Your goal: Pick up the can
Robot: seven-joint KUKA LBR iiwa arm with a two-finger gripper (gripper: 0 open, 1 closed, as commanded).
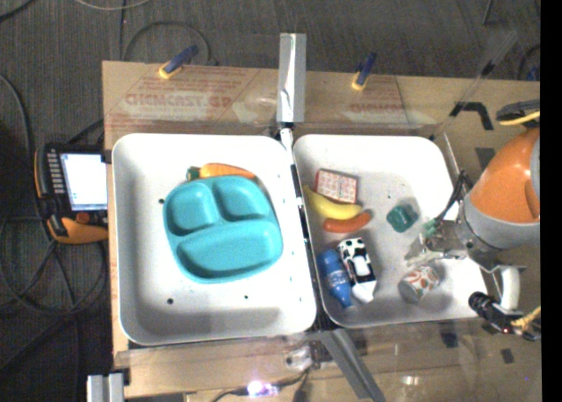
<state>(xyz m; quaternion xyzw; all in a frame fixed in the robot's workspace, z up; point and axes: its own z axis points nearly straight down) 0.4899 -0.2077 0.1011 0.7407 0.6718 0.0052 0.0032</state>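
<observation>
The can [420, 282], small and silvery with orange-red markings, lies on the floor of the right bin [386, 156] near its front right corner. My gripper [430, 245] hangs just above and behind the can, at the end of the grey arm with the orange band [514, 183] that reaches in from the right. The gripper's dark metal parts overlap the can's upper edge, and I cannot make out whether anything is held.
The right bin also holds a teal cup [402, 217], a banana [329, 206], an orange sausage-shaped piece [348, 221], a pink box [336, 185], a cow toy [357, 266] and a blue bottle [335, 276]. A blue divided tray [224, 225] lies in the left bin [140, 242].
</observation>
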